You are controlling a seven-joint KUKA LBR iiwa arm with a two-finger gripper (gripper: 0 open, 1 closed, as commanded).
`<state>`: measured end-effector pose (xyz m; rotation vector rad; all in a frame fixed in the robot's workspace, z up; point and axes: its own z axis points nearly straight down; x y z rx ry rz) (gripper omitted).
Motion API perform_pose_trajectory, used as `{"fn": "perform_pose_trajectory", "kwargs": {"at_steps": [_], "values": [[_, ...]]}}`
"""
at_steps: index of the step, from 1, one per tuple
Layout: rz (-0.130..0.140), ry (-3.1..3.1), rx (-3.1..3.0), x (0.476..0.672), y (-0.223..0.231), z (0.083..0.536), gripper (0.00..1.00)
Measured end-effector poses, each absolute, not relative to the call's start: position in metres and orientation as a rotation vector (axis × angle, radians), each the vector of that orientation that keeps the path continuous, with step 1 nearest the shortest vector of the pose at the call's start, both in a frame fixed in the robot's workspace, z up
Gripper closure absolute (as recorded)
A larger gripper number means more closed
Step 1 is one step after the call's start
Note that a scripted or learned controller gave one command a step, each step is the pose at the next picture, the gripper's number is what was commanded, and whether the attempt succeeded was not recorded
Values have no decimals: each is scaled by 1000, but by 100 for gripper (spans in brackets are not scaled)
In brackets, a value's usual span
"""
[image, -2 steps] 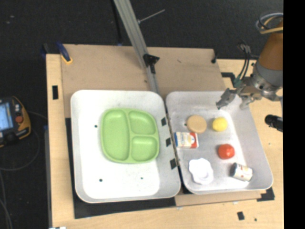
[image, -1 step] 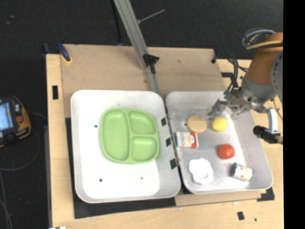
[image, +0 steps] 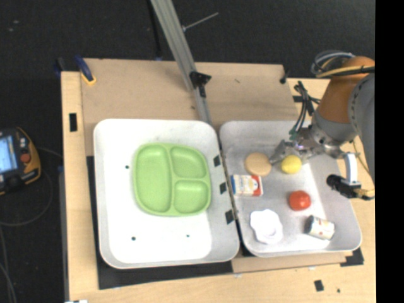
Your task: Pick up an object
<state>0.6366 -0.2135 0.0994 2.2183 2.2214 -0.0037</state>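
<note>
Gripper [image: 289,151] sat low in the right bin [image: 235,137], near its back. Fingers were spread wide, one toward the tan round cookie [image: 257,164], the other beside the yellow ball [image: 291,164]; nothing was held between them. In the same bin: small red-and-white carton [image: 247,185], red tomato-like ball [image: 300,200], white cup [image: 266,225], small can on its side [image: 320,228]. Left bin [image: 113,232] held a green divided plate [image: 171,179].
</note>
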Motion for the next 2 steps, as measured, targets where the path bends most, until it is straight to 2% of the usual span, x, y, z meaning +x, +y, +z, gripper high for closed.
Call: {"fn": "perform_pose_trajectory", "kwargs": {"at_steps": [1,2], "values": [[-1,2220,2211,638,-215,114,100],[5,2217,2215,637,-220,178,100]]}}
